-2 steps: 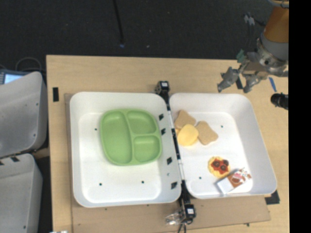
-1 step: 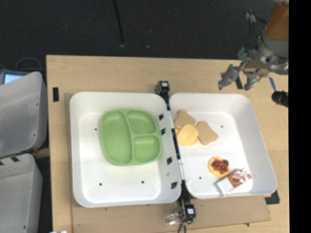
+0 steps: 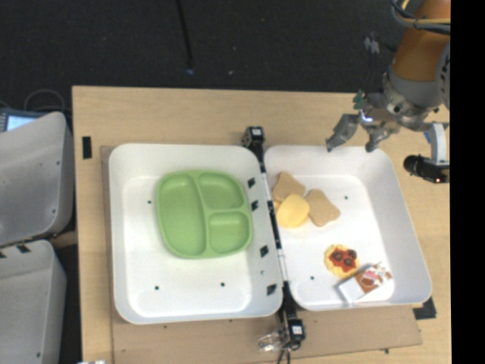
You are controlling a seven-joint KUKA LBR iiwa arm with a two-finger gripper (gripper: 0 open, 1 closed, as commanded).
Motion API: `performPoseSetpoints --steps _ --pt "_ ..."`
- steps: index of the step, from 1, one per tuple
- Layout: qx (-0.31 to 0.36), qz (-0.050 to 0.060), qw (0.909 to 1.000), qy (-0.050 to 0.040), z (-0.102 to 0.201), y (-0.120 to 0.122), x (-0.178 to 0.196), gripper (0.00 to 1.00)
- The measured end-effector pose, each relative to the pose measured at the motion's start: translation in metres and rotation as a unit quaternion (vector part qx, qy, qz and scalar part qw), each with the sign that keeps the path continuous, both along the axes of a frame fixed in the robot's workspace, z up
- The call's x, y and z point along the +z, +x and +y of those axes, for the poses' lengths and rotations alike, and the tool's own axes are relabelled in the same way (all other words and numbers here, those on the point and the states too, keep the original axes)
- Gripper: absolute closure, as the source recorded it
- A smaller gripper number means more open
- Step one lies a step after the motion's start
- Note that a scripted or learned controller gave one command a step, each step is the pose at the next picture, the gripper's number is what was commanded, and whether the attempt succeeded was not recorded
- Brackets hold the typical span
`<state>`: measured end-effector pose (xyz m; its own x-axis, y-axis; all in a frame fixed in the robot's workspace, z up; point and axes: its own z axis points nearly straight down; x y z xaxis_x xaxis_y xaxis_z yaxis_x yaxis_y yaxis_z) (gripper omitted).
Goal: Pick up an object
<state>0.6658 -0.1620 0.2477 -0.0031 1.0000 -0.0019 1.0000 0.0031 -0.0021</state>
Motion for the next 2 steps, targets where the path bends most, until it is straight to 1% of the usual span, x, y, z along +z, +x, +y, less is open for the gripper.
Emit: performPoseSetpoints --steps 1,2 --pt "0.001 0.001 1.0 0.0002 0.007 0.003 -0.057 0.0" --pt "-0.002 0.001 1.0 -0.0002 -0.005 0.0 -0.108 0.0"
